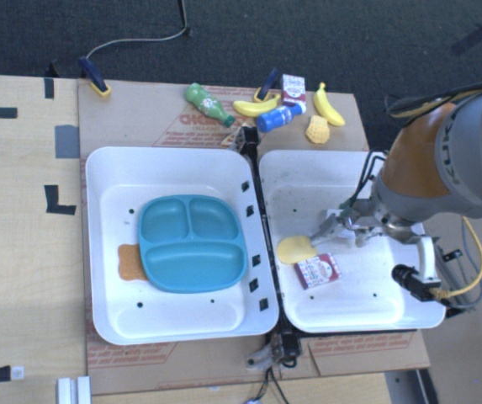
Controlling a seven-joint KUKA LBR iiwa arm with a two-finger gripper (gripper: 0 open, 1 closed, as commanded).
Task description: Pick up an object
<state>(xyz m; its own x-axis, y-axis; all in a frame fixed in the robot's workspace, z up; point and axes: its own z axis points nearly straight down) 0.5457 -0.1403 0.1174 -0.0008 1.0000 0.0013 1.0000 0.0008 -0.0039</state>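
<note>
While the claw [323, 235] hovers, a yellow piece [295, 249] lies beside it.

Arm [468, 154] at 3 o'clock: thick rounded grey casing, smooth, matte sheen. Broad orange band [413, 162] below grey section, toward wrist, curved like sleeve. Wrist section grey, narrower. Gripper [331, 230] metallic grey, thin fingers, small linkages. Thin dark cables along wrist at 12 o'clock side. White bracket [426, 257] at 5 o'clock; black connector [410, 279] beneath; yellow cable [469, 280] looping past it
</note>
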